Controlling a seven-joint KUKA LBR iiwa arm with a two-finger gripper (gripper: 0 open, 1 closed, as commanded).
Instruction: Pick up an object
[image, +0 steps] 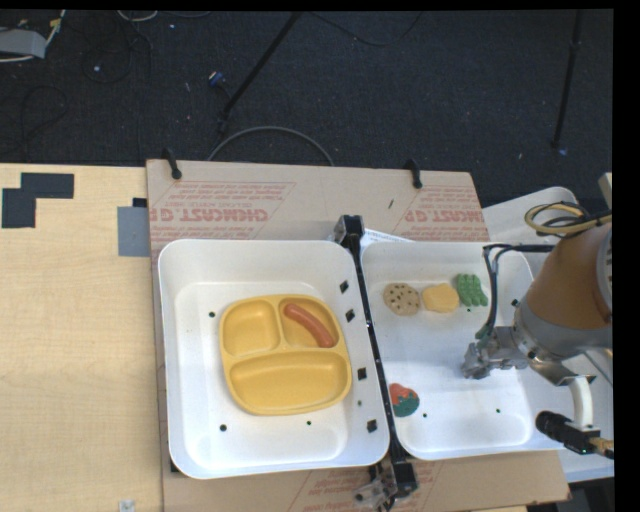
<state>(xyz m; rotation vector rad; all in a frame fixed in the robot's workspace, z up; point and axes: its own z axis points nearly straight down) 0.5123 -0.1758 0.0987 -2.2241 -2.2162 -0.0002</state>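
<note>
Hand low over the right bin floor

The hand (480, 360), its state unclear, hangs well right of the small red-and-green toy (403, 399).

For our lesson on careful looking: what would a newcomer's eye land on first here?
Probably the yellow divided tray in the left bin, with a sausage in its upper right compartment. Next, the arm's hand low over the right bin, near a cookie, a yellow piece and a green piece.
</note>
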